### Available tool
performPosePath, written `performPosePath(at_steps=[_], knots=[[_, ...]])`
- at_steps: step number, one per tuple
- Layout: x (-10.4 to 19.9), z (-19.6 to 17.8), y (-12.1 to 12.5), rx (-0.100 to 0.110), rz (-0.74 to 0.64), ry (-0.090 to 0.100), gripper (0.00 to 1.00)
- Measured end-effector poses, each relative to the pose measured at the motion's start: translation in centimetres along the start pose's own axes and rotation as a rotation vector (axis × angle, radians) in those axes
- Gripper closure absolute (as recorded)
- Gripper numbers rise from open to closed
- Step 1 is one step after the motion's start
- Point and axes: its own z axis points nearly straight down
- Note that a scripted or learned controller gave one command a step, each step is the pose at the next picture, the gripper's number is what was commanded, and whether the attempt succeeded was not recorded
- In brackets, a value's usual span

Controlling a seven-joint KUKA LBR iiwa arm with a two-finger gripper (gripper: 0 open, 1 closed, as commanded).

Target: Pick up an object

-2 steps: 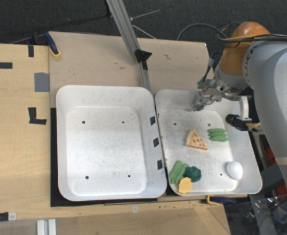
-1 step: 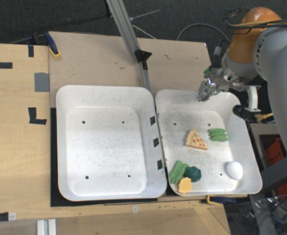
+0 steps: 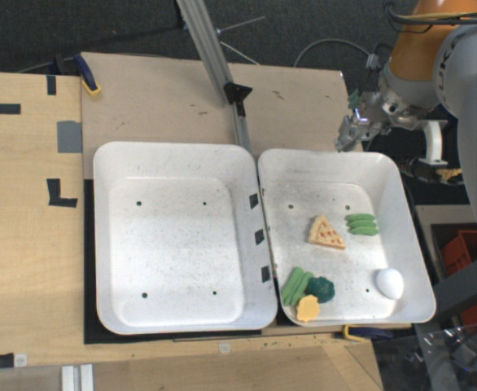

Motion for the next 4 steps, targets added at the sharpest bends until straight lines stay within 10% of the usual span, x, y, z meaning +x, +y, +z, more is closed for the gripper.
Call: performPosePath(at_steps=[1, 4], knots=[[0.7, -6.0, -0.4, -0.001, 0.000, 0.000, 1.00], [13.9, -3.1, -8.2, 0.011, -0.004, 0.002, 1.00]])
